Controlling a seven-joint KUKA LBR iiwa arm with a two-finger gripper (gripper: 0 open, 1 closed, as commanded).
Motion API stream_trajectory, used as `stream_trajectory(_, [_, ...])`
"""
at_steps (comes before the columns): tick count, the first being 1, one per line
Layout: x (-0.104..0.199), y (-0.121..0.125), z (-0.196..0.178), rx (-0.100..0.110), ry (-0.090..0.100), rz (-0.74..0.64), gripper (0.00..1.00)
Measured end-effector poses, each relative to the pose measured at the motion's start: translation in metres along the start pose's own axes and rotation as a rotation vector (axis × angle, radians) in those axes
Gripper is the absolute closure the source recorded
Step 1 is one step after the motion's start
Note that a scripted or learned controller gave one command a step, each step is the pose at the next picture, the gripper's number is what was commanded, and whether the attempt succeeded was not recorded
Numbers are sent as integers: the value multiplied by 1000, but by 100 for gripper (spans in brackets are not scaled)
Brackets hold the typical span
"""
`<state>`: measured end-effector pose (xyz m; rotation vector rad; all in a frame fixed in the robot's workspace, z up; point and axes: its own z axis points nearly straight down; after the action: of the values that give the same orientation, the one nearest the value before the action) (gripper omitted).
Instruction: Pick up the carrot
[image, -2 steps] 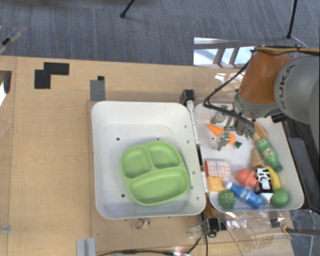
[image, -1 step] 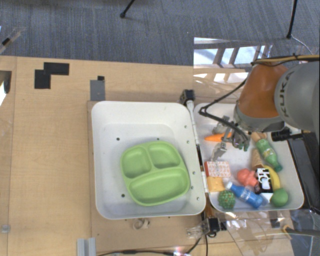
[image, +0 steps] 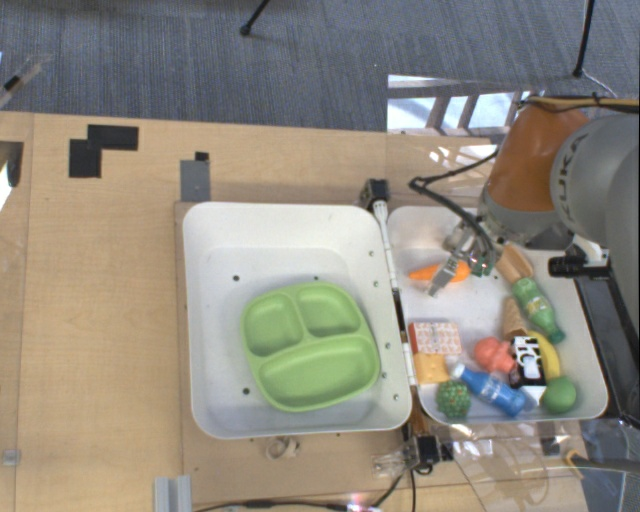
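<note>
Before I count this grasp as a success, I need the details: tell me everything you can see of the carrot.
The carrot is a small orange piece, plastic by its look, lying flat on the floor of the right bin near its upper left, pointed end toward the left. The gripper is down on its right part and hides some of it. Whether the carrot sits between the fingers cannot be told. No other item touches it.

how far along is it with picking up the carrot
Done: the gripper has reached the carrot in the right bin. In hand: its fingers sit right at the carrot's right end, but a grasp is not clear. Left: closing on it and lifting; the carrot looks to be lying on the bin floor.
</note>
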<state>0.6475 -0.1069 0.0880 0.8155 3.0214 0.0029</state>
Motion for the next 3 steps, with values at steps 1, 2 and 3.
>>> stream_trajectory(1, [18, -3, 0, 0, 2, 174, 0])
stream_trajectory(2, [20, 8, 0, 1, 1, 367, 0])
stream_trajectory(3, [3, 19, 1, 2, 2, 367, 0])
